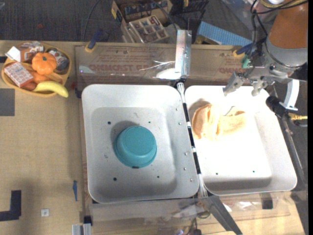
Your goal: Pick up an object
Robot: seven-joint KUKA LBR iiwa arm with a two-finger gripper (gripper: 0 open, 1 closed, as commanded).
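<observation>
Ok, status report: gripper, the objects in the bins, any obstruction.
Gripper open, above the right bin's far edge, holding nothing. Yellow cloth in the right bin, teal bowl upside down in the left bin. Nothing blocking the cloth.

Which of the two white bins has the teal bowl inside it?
The left bin. The teal bowl sits upside down in its middle, while the right bin, beneath the tool, contains a pale orange cloth.

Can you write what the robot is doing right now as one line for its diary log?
gripper: open, holding nothing, above far edge of right bin | orange cloth: lying in right bin | teal bowl: upside down in left bin
</observation>
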